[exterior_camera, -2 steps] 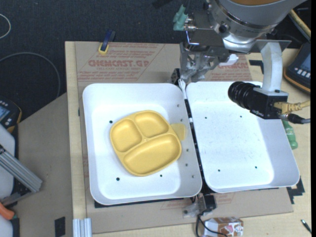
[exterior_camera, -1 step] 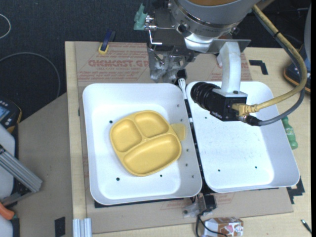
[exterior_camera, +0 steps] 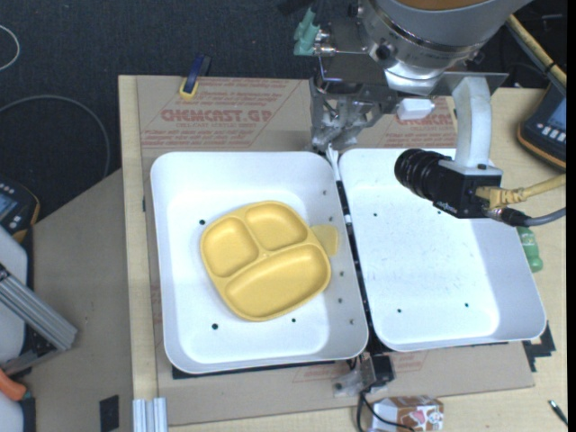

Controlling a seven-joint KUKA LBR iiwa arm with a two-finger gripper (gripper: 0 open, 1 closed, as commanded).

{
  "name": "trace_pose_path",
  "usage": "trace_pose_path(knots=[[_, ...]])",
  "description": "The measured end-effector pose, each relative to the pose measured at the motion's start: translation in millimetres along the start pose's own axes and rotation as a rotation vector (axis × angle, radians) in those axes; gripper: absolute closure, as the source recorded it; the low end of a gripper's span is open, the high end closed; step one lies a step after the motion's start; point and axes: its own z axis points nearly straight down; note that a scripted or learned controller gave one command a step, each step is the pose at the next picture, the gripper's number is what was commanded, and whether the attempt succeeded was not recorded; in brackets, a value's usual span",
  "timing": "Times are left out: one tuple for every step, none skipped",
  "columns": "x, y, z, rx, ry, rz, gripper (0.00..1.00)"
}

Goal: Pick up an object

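A yellow divided plate (exterior_camera: pixel 264 258) with three compartments lies in the left white bin (exterior_camera: pixel 175 196), a little right of its middle. Under its right edge shows a small pale yellow piece (exterior_camera: pixel 327 238). My gripper (exterior_camera: pixel 331 136) hangs at the back, above the far ends of the two bins where their walls meet, well behind the plate and apart from it. The grey arm with its orange band comes in from the top right.
The right white bin (exterior_camera: pixel 450 313) stands beside the left one; a black cylindrical camera unit (exterior_camera: pixel 436 183) on the arm overhangs its back part. A yellow and blue clip (exterior_camera: pixel 192 77) lies on the board behind the left bin.
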Motion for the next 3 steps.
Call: trace_pose_path(knots=[[17.2, -0.5, 48.9, 0.005, -0.002, -0.006, 1.00], [41.9, 9.6, 124.3, 0.008, -0.003, -0.006, 1.00], [-6.0, -1.1, 212.4, 0.011, -0.005, 0.002, 1.00]])
